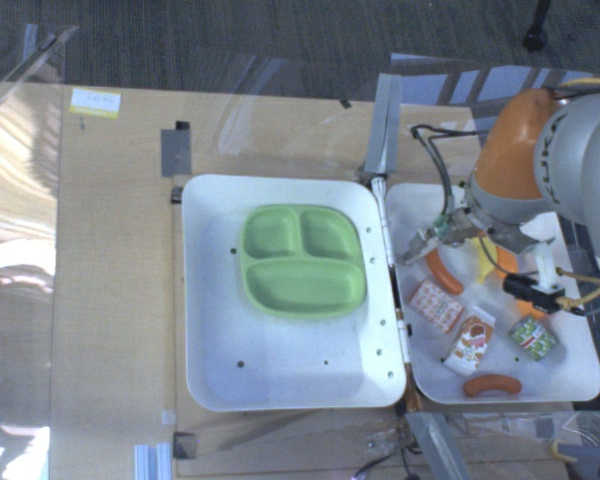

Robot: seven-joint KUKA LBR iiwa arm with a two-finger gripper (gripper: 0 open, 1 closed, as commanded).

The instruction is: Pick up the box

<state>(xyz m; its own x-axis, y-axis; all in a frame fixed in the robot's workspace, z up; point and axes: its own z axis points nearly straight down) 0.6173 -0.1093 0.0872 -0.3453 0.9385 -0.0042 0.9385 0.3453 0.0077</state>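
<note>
One tan bench point(100, 298) holds it all, and its left side is hard to see because of a bright shine. Two white bins sit on it side by side. The left bin point(280, 368) lies away from the gripper, toward the left of the picture. The right bin point(570, 373) is the one the gripper hangs over, and the arm hides its top right part.

One grey arm point(580, 168) with an orange band point(515, 158) reaches in, and the edge of the picture cuts it off. One green plate point(302, 261) with three dips sits in the left bin, well apart from the gripper.

The gripper point(425, 246) is small and shiny, and it points down toward the wall between the bins. You cannot tell if it is spread apart or pressed together, and you cannot see anything held in it.

You can count three boxes, all in the right bin and below the gripper in the picture. The red and white box point(437, 308) is the nearest, just under it. The tall carton point(470, 343) lies further down, touching that box or almost so. The small green box point(532, 338) is off to the right.

You can count two sausages. One sausage point(443, 270) lies just beside the gripper. The other sausage point(492, 385) is near the bin's bottom edge. One orange and yellow thing point(498, 260) is half hidden under the arm, and you cannot tell what it is.
</note>
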